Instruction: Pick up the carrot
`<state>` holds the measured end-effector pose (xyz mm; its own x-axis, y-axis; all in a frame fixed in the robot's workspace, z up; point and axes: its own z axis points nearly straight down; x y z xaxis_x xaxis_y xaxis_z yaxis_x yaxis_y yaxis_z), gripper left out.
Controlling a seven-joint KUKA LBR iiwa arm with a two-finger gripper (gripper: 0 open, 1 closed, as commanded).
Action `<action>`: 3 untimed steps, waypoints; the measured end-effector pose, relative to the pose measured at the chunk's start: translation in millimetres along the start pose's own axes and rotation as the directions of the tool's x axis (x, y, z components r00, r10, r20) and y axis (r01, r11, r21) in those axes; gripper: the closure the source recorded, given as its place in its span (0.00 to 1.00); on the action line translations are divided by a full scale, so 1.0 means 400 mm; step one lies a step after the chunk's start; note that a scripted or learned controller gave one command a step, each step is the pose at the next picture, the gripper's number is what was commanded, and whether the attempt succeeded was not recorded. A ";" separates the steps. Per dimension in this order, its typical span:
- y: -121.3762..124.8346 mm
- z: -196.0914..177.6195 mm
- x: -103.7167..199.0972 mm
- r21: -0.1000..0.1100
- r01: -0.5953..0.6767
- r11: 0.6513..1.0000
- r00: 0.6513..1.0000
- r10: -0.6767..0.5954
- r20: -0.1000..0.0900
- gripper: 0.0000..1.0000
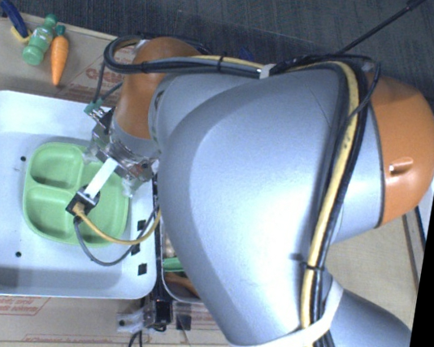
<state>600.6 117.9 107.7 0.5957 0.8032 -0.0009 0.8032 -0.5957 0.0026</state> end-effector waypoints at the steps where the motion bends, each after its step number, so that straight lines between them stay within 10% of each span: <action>1: -0.006 -0.017 -0.001 0.011 0.010 1.000 1.000 -0.010 0.009 1.00; 3: -0.062 -0.230 -0.141 0.020 -0.077 0.997 0.997 0.076 0.017 1.00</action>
